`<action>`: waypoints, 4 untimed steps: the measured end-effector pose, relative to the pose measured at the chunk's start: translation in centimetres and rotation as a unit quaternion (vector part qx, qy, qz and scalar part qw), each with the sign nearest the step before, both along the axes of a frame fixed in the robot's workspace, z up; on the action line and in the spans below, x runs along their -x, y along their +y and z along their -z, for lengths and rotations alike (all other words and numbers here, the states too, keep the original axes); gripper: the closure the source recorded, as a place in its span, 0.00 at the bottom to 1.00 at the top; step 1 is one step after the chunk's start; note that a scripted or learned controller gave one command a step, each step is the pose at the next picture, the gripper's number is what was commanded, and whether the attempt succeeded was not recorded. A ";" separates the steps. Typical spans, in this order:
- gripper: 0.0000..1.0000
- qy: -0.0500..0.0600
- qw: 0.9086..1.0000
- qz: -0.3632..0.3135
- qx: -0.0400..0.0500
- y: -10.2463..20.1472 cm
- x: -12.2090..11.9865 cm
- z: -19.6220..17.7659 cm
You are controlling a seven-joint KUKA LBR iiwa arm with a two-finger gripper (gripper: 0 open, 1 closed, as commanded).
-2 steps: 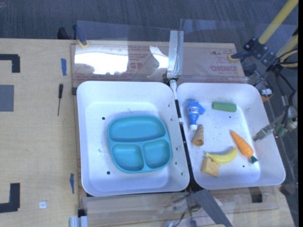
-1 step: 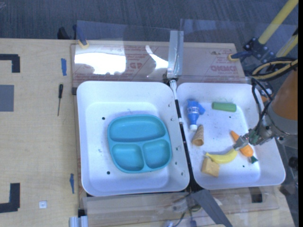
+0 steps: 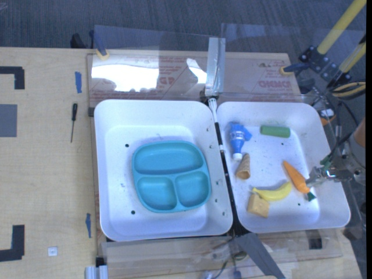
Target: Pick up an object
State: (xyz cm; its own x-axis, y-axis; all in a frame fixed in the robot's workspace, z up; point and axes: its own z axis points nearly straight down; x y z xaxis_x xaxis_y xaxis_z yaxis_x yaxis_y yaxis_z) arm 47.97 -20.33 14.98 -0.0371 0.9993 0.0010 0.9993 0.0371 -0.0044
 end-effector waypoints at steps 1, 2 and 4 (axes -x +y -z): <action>0.00 0.000 1.000 0.000 0.000 0.0 0.0 0.0; 0.00 -0.001 0.999 0.038 -0.005 -0.1 -2.5 5.5; 1.00 -0.005 0.999 0.051 -0.001 -0.2 -6.3 5.5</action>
State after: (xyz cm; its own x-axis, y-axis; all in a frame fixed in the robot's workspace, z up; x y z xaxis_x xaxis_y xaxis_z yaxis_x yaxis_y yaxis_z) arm 54.28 -20.55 9.45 0.0646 0.9979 0.0040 0.9979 -0.0646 0.0065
